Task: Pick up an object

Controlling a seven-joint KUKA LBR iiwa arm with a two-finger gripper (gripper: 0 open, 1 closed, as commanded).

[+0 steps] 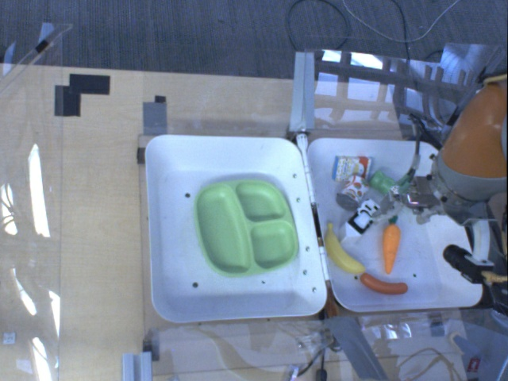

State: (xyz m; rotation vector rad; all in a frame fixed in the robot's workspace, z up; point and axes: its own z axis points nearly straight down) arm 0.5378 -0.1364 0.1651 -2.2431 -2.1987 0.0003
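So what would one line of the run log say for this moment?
arm: over right bin | gripper: above carrot, low | left bin: green tray | nothing seen held

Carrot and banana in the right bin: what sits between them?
In the camera view, bare white bin floor lies between the carrot and the banana. The small black-and-white toy sits just above that gap, the sausage just below it.

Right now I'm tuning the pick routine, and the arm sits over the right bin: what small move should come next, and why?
Probably a short shift toward the carrot and down. The tool sits just above and right of it in the view, over the right bin, with nothing seen in its grip. The carrot lies apart from the banana and the sausage, so it looks the easiest target.
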